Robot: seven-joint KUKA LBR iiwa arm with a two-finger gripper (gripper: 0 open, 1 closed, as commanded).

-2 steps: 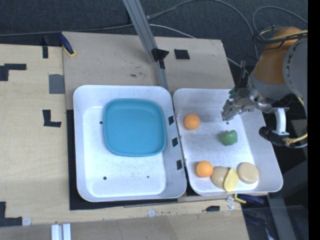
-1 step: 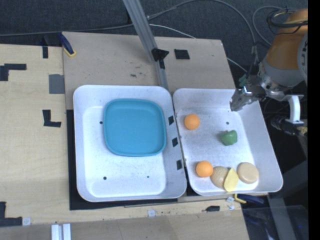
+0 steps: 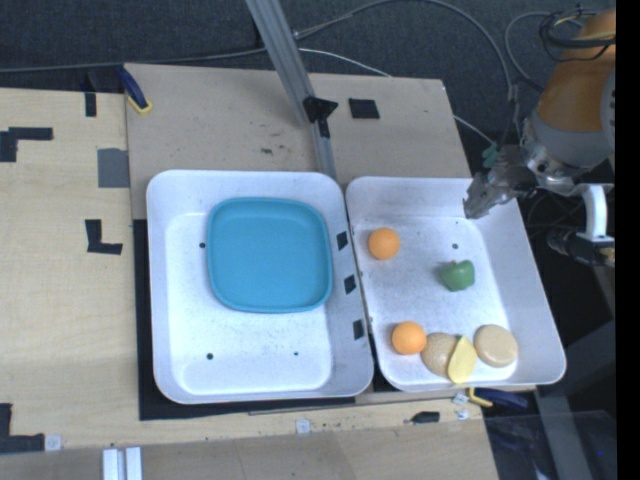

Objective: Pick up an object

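The right bin (image 3: 500, 258) holds several small objects. An orange ball (image 3: 383, 243) lies near its left wall and a green pepper-like piece (image 3: 458, 275) sits mid-right. Along the front edge lie a second orange ball (image 3: 408, 338), a tan round piece (image 3: 438, 352), a yellow wedge (image 3: 462, 361) and a beige bun (image 3: 495, 345). My gripper (image 3: 478, 205) hangs over the bin's far right corner, well apart from every object, with nothing seen between its fingers. The grey and orange arm (image 3: 570, 98) rises behind it at the right edge.
The left bin (image 3: 180, 358) holds a blue square plate (image 3: 268, 253). A slanted metal pole (image 3: 290, 58) runs from the top down to the gap between the bins. Cables trail across the dark floor at the top right.
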